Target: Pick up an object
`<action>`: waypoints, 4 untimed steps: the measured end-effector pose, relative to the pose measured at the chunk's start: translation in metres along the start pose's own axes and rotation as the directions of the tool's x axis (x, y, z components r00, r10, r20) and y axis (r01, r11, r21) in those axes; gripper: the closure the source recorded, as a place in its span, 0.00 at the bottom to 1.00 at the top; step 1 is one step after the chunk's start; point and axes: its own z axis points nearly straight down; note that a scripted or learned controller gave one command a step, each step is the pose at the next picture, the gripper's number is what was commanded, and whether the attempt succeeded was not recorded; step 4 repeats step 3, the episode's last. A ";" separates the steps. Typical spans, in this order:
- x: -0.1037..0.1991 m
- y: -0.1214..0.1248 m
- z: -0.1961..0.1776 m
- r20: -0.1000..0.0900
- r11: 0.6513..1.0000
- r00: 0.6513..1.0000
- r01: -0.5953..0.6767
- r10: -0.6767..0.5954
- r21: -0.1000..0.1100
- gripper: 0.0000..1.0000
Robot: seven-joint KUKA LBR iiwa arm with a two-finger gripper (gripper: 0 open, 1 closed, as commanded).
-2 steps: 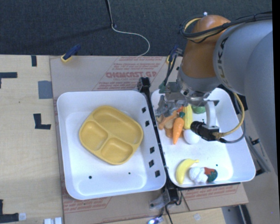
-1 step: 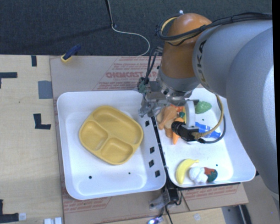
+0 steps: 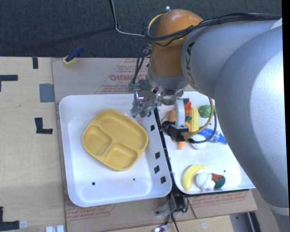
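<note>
A yellow divided plate [image 3: 115, 139] lies in the left bin [image 3: 70, 154], tilted toward its upper right. My gripper [image 3: 141, 108] hangs below the orange band, over the left bin's far right corner, just past the plate's upper right edge. The right bin [image 3: 232, 167] holds several small toys: a yellow banana [image 3: 191, 175], a white, red and green piece [image 3: 210, 181], a yellow piece [image 3: 195, 118], a green piece [image 3: 205, 109] and a blue piece [image 3: 217, 136]. The arm hides part of that bin.
The wall between the two bins [image 3: 160, 150] runs right beside the gripper. A cable loops from the wrist over the right bin's toys. Bare white floor lies in front of and left of the plate. Brown cardboard surrounds the bins.
</note>
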 end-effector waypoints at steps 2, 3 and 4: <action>-0.006 -0.008 0.018 0.002 1.000 1.000 -0.003 0.003 0.002 1.00; -0.011 -0.005 0.016 0.002 1.000 1.000 -0.004 0.004 0.000 1.00; -0.011 -0.005 0.016 0.002 1.000 1.000 -0.004 0.004 0.000 1.00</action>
